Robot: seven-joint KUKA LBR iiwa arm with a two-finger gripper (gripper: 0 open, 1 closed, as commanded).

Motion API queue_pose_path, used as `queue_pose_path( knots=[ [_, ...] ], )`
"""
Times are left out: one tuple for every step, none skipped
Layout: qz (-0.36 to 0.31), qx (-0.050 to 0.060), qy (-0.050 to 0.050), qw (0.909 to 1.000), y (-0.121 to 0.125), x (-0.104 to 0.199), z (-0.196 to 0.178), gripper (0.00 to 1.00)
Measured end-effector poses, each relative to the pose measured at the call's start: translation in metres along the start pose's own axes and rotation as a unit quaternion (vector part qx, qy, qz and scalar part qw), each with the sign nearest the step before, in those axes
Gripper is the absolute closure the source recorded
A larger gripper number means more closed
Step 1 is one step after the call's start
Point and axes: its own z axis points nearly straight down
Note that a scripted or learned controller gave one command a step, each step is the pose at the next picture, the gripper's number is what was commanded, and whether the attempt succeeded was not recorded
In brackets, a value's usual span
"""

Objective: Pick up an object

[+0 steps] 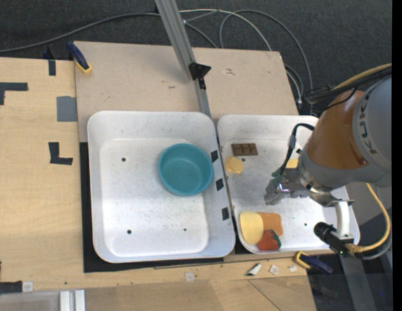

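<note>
Surface: light wood, carrying several dark tape marks on its left part. A tan board lies on it behind the bins. A blue-and-yellow clamp sits at the board's far left corner; a similar one shows at the near edge, right. A grey metal post slants across the board. Black cables loop over dark flooring beyond. Small white scraps lie on the near edge.

A robotics lab: taped plywood bench, loose cables, two white bins.
</note>
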Motion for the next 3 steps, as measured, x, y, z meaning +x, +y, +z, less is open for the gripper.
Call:
queue_pose_path(
  knots=[
    [0.0, -0.001, 0.0, 1.0, -0.006, -0.008, -0.052, 1.0],
    [-0.001, -0.001, 0.0, 1.0, -0.005, -0.008, -0.105, 1.0],
    [-0.003, 0.001, 0.001, 1.0, 0.01, 0.038, -0.102, 1.0]
  ],
)
